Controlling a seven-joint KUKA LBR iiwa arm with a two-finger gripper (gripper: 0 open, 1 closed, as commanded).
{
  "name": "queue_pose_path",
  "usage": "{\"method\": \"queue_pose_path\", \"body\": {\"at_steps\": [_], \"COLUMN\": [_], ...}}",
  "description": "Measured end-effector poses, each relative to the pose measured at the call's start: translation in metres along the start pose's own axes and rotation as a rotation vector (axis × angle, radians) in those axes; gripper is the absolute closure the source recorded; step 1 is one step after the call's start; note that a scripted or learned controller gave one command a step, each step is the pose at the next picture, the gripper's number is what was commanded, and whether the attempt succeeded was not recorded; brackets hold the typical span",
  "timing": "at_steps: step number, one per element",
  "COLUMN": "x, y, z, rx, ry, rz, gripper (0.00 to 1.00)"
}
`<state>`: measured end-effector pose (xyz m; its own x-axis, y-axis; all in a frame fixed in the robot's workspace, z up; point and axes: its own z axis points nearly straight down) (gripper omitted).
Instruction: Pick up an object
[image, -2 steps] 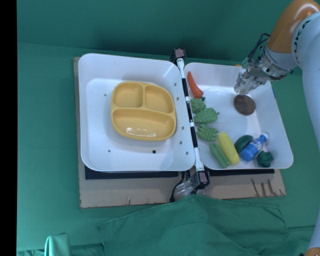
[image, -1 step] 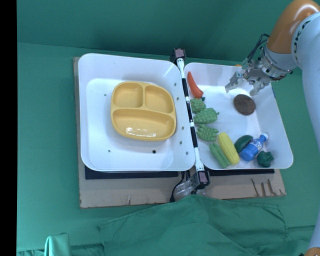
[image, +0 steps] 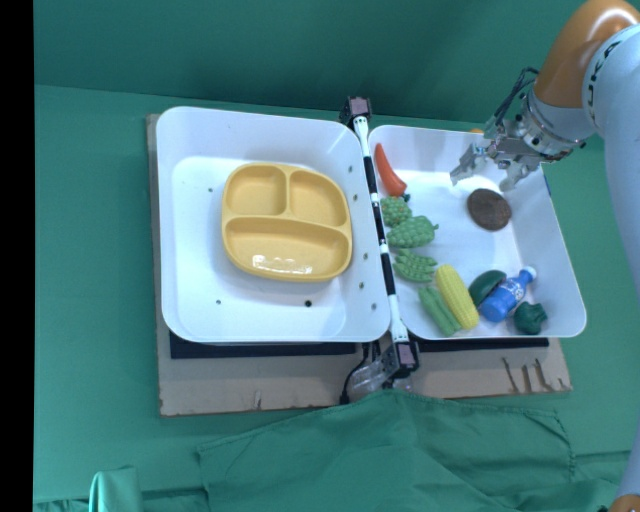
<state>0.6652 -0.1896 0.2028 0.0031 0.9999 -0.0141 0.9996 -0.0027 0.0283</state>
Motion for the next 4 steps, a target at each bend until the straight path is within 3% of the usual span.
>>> {"method": "queue_pose_path", "body": {"at_steps": [1, 2, 3, 4], "x": [0.002, 0.003, 0.042, 0.051], "y": [-0.011, 0.037, 0.033, 0.035], "z": [-0.019, 0.001, 0.02, 0.006], "rx": [0.021, 0.026, 0.035, 0.038], "ry": [0.01, 0.011, -0.003, 0.022], "rz": [0.001, -0.004, 0.002, -0.001], "gripper": [0.0, 0.0, 0.0, 1.0]}}
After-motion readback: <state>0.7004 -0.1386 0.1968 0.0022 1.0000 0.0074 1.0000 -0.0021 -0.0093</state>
